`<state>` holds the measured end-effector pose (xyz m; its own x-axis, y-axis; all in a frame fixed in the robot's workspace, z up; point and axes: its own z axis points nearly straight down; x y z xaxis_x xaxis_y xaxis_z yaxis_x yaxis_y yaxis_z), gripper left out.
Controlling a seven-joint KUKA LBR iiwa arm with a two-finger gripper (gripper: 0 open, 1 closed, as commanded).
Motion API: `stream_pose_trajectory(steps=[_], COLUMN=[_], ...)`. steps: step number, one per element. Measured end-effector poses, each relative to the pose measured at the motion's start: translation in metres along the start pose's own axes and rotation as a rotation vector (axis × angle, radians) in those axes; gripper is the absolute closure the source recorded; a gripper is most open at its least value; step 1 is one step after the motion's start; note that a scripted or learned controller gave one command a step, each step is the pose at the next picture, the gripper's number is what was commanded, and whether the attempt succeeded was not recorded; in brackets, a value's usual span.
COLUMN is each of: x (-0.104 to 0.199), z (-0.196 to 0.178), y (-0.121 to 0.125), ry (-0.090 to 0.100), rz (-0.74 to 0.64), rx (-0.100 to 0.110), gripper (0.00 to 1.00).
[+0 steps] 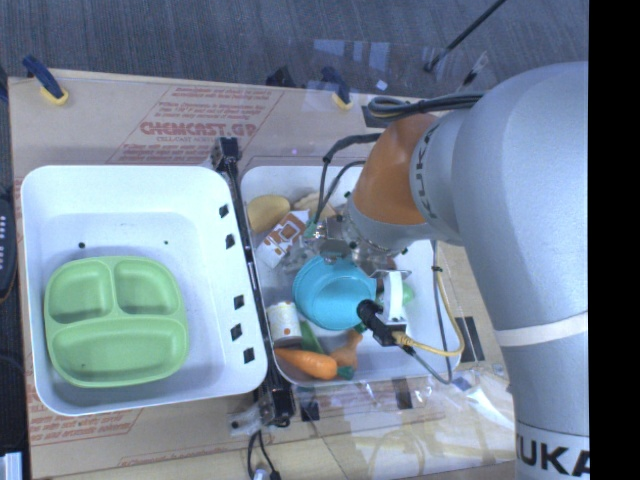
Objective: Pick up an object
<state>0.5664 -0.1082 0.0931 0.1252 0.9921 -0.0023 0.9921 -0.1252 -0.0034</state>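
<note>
Camera view: gripper (352,258) low over blue bowl (333,295) in right bin (425,358), closure impossible to tell. Likely light, stiff, slick plastic; best pinched at rim.

2 white bins (60,203), 1 green tray (115,318), 1 blue bowl (330,293), 1 carrot (308,364).

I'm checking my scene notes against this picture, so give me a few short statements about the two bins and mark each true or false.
1. The green divided plate lies in the left bin. True.
2. The carrot lies in the left bin. False: it lies in the right bin, near its front edge.
3. The blue bowl sits in the right bin. True.
4. The arm reaches over the left bin. False: it is over the right bin.
</note>
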Motion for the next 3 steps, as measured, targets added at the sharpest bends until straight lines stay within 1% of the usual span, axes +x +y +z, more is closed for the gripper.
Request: stream_pose_trajectory(steps=[1,2,3], x=[0.001,0.047,0.065], z=[-0.009,-0.099,-0.098], y=[0.0,-0.031,-0.007], ry=[-0.001,0.001,0.0], rz=[-0.012,0.283,0.564], rx=[0.006,0.006,0.007], gripper=[1.0,1.0,1.0])
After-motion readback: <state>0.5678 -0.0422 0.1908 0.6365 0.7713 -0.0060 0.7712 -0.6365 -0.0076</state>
